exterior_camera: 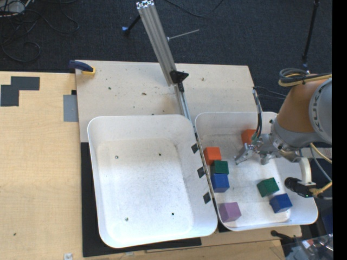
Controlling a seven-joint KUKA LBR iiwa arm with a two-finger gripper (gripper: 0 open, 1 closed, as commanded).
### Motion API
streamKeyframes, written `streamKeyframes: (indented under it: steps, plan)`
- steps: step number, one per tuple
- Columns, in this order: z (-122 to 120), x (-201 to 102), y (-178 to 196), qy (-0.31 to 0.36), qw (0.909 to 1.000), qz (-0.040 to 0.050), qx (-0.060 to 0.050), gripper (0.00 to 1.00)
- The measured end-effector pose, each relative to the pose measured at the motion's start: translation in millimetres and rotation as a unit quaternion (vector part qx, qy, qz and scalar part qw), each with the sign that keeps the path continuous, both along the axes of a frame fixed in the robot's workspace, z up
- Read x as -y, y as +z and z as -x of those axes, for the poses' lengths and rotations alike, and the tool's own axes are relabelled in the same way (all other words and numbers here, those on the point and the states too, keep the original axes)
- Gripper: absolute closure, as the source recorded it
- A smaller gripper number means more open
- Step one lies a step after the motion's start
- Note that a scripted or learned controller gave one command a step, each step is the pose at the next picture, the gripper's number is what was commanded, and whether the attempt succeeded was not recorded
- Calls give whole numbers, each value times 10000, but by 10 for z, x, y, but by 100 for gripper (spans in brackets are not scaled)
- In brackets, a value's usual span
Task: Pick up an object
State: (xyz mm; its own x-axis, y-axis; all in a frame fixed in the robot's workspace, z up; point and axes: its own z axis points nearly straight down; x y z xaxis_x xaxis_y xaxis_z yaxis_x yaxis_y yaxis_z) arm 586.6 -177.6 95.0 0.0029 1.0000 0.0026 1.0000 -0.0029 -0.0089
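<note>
— Right, where does the two-finger gripper (245,155) sit?

— Low inside the right-hand shallow white bin (303,218), fingers spread apart with nothing between them. A small orange block (248,136) lies just behind it, partly hidden.

— And the other pieces?

— Along the bin's left wall, an orange cube (212,154), a dark green cube (220,167) and a blue cube (220,181) form a close row, with a lilac cube (230,210) below them. A green cube (267,187) and a second blue cube (280,202) sit near the front right. All lie loose in that bin.
</note>
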Motion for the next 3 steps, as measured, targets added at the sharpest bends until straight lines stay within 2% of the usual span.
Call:
streamKeyframes:
  steps: [1, 2, 3]
  plan:
    - [-11, 17, 136, -28, 10000, 8, 23, 100]
    - [32, -19, 744, -1, 10000, 16, 60, 100]
    - [-36, -30, 1363, 21, 10000, 20, 68, 100]
